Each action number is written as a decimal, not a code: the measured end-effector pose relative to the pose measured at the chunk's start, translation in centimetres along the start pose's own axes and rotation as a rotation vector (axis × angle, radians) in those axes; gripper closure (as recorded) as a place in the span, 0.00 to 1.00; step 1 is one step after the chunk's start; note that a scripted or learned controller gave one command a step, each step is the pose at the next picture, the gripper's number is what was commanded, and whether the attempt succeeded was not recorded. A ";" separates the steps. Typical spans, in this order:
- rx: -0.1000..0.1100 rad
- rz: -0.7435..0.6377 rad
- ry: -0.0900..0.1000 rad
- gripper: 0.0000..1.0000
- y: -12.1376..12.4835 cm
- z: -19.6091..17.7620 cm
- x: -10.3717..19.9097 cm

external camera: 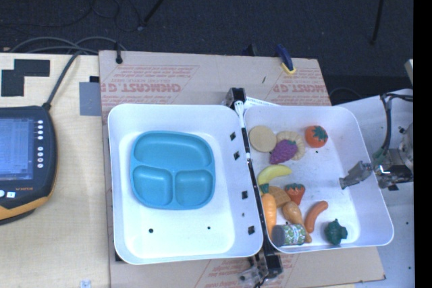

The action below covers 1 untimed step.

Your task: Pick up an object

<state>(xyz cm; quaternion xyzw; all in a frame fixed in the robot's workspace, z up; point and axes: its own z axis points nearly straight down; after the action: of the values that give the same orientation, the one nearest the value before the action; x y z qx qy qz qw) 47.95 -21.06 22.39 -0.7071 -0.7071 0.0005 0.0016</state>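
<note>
End effector point(356, 175) hung at the right bin's point(364, 138) right rim, its state impossible to tell; nothing visibly held, so picking remained undone, toy food point(290, 172) lying leftward.

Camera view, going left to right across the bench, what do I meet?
Teach pendant → blue divided plate in the left bin → carrot → sausage → green broccoli toy → end effector.

Blue tray point(173, 168) in left bin point(121, 212), toy foods heaped in right bin point(358, 212), tool point(356, 175) at its right wall
</note>
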 end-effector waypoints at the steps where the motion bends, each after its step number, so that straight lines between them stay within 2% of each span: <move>1: 0.006 -0.008 0.006 0.00 -0.4 12.2 9.3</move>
<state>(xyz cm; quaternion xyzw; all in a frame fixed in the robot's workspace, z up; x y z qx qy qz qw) 47.47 -11.72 10.22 -0.7044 -0.7097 0.0002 0.0059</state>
